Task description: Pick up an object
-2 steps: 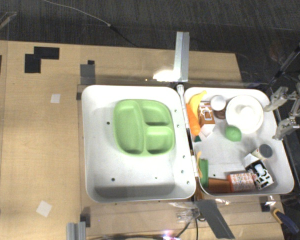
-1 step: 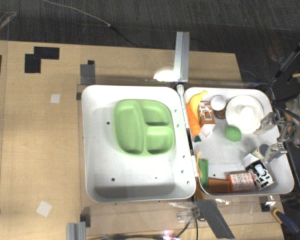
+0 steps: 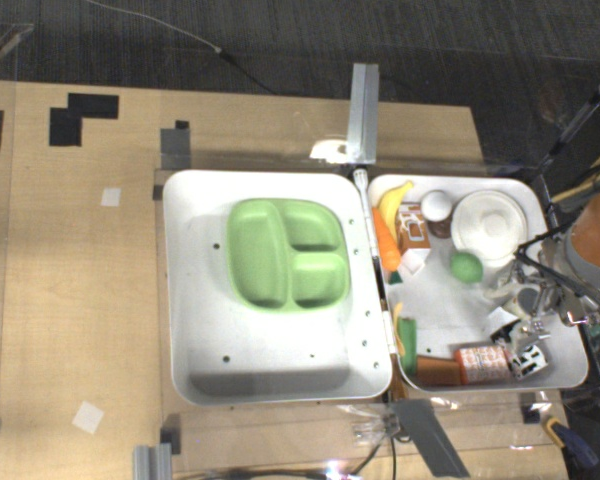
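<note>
The right bin (image 3: pixel 450 313) holds several objects. A yellow banana (image 3: pixel 392 198) and an orange stick-like piece (image 3: pixel 383 238) lie along its left wall. Beside them are a brown box (image 3: pixel 413 226), a small white-capped jar (image 3: pixel 437 207) and a white bowl (image 3: pixel 490 223). A green ball (image 3: pixel 467 268) sits near the middle. At the front lie a red and brown packet (image 3: pixel 482 362), a brown bar (image 3: pixel 435 371) and a green piece (image 3: pixel 407 336). My gripper (image 3: pixel 521 342) hangs low over the bin's front right corner, just right of the packet.
The left bin (image 3: pixel 200 348) holds a green divided tray (image 3: pixel 285 253). A metal post (image 3: pixel 364 108) stands behind the seam between the bins. The arm's wrist (image 3: pixel 590 253) and its cables crowd the right bin's right wall. Wooden bench lies to the left.
</note>
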`<state>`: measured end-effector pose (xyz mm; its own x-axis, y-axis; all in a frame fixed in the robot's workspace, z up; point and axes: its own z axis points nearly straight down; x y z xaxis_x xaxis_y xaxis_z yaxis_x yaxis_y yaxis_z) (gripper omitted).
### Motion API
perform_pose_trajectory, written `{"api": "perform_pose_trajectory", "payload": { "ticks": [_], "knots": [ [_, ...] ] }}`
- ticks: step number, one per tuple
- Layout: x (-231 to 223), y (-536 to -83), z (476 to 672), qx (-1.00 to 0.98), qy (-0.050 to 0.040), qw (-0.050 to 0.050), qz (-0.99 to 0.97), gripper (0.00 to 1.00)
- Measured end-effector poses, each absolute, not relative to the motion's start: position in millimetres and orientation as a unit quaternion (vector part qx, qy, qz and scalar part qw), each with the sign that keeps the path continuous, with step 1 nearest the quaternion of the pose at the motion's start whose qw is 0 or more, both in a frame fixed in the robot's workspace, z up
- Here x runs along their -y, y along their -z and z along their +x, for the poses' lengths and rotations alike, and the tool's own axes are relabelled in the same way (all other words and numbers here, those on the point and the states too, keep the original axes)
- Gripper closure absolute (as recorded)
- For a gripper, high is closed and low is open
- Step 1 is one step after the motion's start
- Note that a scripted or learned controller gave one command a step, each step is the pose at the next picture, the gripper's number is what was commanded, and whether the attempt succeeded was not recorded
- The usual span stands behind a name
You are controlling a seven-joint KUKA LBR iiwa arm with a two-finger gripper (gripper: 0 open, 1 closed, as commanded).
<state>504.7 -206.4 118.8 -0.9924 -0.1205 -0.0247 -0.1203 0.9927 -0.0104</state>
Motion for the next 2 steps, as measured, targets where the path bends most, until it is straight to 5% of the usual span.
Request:
{"api": "perform_pose_trajectory", "payload": {
  "ticks": [2],
  "knots": [
    [209.2, -110.7, 503.7, -1.0, 0.0071, 0.018, -0.019, 0.0]
  ]
}}
